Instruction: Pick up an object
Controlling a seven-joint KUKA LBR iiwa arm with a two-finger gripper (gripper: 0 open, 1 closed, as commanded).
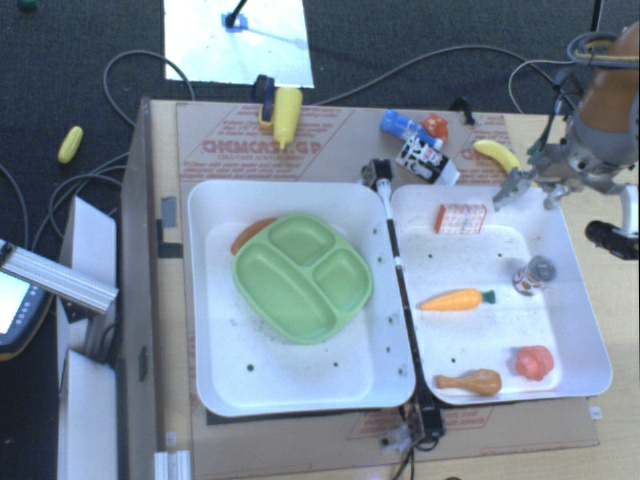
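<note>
The gripper [528, 190] hangs over the right bin's [570, 268] far rim, fingers spread wide, holding nothing.

Yellow bottle [286, 114] and white sheet [237, 26] behind the bins (another yellow item [70, 144] on the dark floor).

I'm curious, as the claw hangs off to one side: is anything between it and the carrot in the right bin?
Nothing visible. The gripper hangs above the right bin's far corner; only bare floor lies toward the carrot. The striped box sits beside that line.
</note>
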